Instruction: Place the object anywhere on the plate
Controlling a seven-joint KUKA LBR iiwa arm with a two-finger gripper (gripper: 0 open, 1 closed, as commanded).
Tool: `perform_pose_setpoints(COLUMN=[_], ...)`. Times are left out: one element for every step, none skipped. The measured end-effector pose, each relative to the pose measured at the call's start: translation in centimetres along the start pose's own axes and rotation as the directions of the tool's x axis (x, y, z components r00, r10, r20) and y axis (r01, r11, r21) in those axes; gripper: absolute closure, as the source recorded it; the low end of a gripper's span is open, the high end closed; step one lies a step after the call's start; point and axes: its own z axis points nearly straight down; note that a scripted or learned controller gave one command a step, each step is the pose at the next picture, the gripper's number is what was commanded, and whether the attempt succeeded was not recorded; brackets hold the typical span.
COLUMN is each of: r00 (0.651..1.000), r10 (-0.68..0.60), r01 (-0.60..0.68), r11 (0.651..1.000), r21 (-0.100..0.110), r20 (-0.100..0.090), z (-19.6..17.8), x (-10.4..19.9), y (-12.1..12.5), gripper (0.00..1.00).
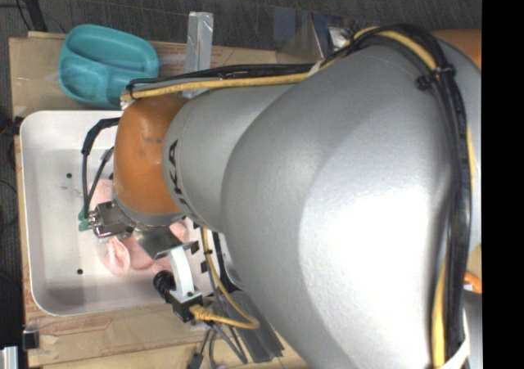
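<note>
Can't tell the jaw state: the gripper (123, 232) is sitting under the wrist, hidden by the arm's bulk. It's hanging low over a pink object (117, 254), soft-looking, w/ more pink showing near the wrist's left side; contact not clear. Pink object is lying in the left white bin (41, 195). Orange band (143, 163) is looming above. Teal moulded item (105, 63) is resting beyond the bin's far edge.

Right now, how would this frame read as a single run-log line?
arm: reaching over left bin | gripper: hidden under wrist | pink object: on bin floor by wrist | teal plate: beyond bin, bare | placement: not done
</note>
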Motion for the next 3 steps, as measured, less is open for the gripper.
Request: perform_pose_setpoints(r00=[0.996,0.998,0.999], r10=[-0.084,-0.068,-0.032], r01=[0.084,0.068,0.032], r11=[0.996,0.998,0.999], r21=[-0.005,-0.001,-0.001], r20=[-0.001,-0.001,-0.002], z=[-11.8,-3.1,-3.3], x=[-9.6,-18.3,-14.7], y=[-1.8,2.4,6.6], gripper=[1.0,1.0,1.0])
